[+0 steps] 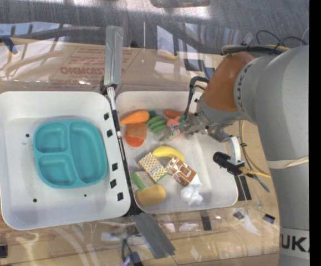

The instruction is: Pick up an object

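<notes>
On the worktop (49, 73) two white bins sit side by side. Nearest, by the right bin's (224, 195) near edge, lie a yellowish potato-like lump (152, 194) and, just beside it, a crumpled white wad (192, 194). A little further in are a small green-and-white piece (140, 179), a checkered packet (153, 167) and a brown-and-white wrapped item (182, 172), close together. Behind them curves a yellow banana (168, 152). Toward the bin's left wall sits a reddish-brown slice (136, 134), with an orange carrot (134, 117) behind it near the far left corner and green vegetables (157, 122) just beside. The gripper (183, 124) is low at the far edge of this bin, among the green and orange pieces; whether it is released or clenched cannot be told. The grey arm (271, 93) reaches across the bin's right side. In the left bin (10, 204) a teal divided plate (70, 152) lies near its middle.
</notes>
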Controlling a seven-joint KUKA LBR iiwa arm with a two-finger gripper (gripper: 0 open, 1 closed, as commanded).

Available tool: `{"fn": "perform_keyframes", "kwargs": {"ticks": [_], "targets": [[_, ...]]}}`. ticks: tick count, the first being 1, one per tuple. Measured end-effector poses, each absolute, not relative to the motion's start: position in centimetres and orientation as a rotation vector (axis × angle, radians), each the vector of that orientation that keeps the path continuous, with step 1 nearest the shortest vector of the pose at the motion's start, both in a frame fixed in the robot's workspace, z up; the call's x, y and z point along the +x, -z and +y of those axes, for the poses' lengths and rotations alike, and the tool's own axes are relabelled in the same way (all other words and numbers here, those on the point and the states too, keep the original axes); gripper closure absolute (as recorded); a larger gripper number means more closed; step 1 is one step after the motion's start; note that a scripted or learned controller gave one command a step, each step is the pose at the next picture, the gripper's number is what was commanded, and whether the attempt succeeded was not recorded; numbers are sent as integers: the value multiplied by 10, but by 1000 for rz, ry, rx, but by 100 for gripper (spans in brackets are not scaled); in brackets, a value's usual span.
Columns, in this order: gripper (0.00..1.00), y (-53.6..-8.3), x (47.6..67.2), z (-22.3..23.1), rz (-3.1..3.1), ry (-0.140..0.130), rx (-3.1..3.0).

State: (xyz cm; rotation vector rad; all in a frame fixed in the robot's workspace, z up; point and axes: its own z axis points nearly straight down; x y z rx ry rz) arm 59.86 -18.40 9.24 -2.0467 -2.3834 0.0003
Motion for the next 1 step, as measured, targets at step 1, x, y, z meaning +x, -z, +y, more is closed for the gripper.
{"fn": "perform_keyframes", "kwargs": {"ticks": [1], "targets": [[0,-92,500,-185,-2409,-1,-2013]]}}
